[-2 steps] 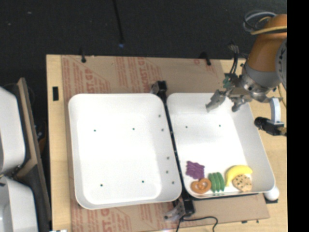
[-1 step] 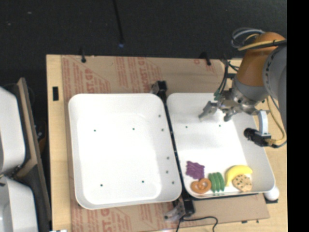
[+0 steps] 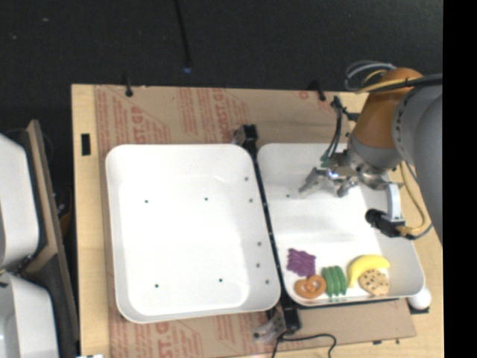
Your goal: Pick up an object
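At the bottom of the view, nearest the camera, a black clip and cable (image 3: 287, 323) sit at the bins' front edge. The gripper (image 3: 328, 181) hangs over the far half of the right bin (image 3: 320, 222), fingers spread wide and holding nothing.

From the gripper, the pickable objects lie at about 6 o'clock, crowded along the bin's near rim: a purple piece (image 3: 301, 260), an orange ring (image 3: 309, 286), a green piece (image 3: 335, 280), a yellow banana shape (image 3: 369, 263) and a speckled cookie (image 3: 373, 280), several touching.

I judge this the approach step: no grasp is made. The next move calls for travel toward the near rim, then a descent onto one item.

At 9 o'clock is the left bin (image 3: 186, 230). Red print on the cardboard sheet (image 3: 171, 114) beneath is too blurred to read.
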Available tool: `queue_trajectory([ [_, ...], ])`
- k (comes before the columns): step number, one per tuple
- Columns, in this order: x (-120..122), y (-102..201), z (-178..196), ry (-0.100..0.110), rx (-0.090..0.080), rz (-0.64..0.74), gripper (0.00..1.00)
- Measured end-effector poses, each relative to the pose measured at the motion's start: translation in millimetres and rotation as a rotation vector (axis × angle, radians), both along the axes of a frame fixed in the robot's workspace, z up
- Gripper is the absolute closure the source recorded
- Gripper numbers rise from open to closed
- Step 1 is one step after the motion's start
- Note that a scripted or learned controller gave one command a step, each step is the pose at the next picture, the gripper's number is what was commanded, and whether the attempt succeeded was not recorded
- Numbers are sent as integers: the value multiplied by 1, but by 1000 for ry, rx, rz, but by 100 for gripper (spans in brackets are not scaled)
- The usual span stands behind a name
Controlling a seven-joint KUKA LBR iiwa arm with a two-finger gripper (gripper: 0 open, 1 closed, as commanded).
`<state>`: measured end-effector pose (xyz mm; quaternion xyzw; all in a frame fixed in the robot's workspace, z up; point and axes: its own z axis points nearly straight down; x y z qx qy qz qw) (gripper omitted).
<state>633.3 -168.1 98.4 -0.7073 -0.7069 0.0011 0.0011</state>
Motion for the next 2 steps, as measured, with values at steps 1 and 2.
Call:
queue_trajectory([
  [1, 2, -1, 13, -6, -1, 0, 100],
  [2, 9, -4, 74, -9, -1, 0, 100],
])
